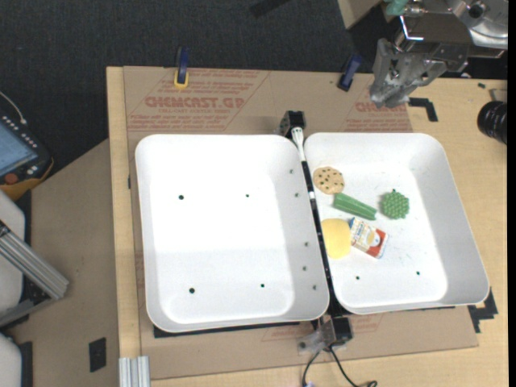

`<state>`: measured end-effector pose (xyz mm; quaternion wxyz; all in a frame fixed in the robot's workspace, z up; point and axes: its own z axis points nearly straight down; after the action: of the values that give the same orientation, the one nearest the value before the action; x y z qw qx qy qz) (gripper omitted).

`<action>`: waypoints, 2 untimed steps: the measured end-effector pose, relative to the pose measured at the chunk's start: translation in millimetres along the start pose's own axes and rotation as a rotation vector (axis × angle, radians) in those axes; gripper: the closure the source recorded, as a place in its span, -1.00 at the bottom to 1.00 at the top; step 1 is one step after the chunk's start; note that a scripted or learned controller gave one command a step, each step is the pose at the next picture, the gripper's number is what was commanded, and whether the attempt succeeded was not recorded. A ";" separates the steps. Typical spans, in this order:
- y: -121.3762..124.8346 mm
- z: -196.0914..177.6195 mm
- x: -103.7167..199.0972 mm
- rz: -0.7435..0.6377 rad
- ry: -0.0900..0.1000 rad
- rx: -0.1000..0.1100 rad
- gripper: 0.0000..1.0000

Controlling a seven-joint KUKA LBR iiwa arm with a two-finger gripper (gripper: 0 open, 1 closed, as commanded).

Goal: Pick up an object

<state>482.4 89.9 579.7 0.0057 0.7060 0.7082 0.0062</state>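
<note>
The right bin holds a round tan cookie, a long green piece, a spiky green ball, a yellow round thing and a small orange-and-white carton. They cluster in the bin's left half. My gripper hangs well above the bench, over the cardboard just beyond the right bin's far rim. Nothing shows between its fingers.
The left bin lies beside the right one, with a black divider strip between them. Blue clamps pin the cardboard at the back. A black round object sits at the far right.
</note>
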 end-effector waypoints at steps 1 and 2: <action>0.7 -10.7 0.4 0.000 0.001 -0.004 1.00; 1.4 -21.4 0.9 -0.001 0.001 -0.007 1.00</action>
<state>483.4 90.8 601.1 0.0080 0.7055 0.7086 0.0091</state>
